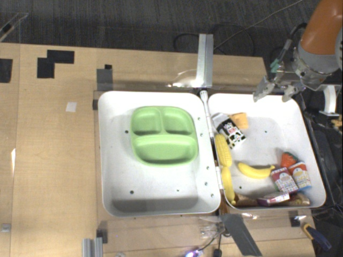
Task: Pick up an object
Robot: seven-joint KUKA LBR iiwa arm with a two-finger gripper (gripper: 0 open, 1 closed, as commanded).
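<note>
Camera view is showing the surface [48, 143] carrying two white bins. Left bin [115, 197] is holding a green divided plate [163, 134]. Right bin [305, 138] is holding a banana [255, 170] lying near the middle, its long axis running left to right, beside a yellow corn cob [222, 150] stretching along the left wall. Small cartons [292, 178] are sitting at the lower right. The pincer [274, 90] is hovering at the right bin's far edge, spread and pinching nothing.
</note>
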